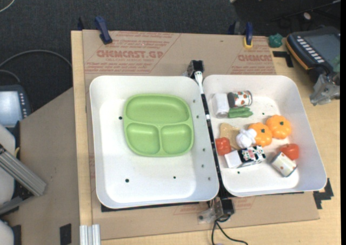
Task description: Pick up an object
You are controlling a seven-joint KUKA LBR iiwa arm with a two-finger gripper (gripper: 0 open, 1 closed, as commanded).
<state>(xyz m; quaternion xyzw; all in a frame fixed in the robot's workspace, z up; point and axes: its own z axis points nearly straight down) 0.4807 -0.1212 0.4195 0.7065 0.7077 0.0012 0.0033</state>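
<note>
Bench [162, 49] seen from above at a slant, topped with printed cardboard and carrying two shallow white bins side by side. From my station, I judge the task has not begun: every object lies at rest and nothing is lifted. I cannot tell how the gripper stands, open or closed, or whether it has hold of anything.

The left bin [108, 173] is smooth, glossy plastic with rounded corners. In it sits a pale green plate [159, 125], matte, soft-cornered and divided into three compartments, one wide above two smaller.

The right bin [303, 168] holds all the things that could be picked, clustered toward its middle. Two small orange pumpkins [270, 130], rounded and ribbed, touch each other. Just left of them is a white, lumpy, soft-looking piece [246, 138]. A red block [223, 145] lies at the cluster's left edge, beside a flat tan piece [228, 130]. Below is a small black and white box [250, 155], and to its right a white cylinder with a red end [285, 161]. Nearer the bin's far side lie a green pod-shaped toy [240, 112], a small printed can [240, 98] and a pale grey cup-like item [219, 104].

The whole pick is left to do: choosing one object, closing on it, and raising it clear.
</note>
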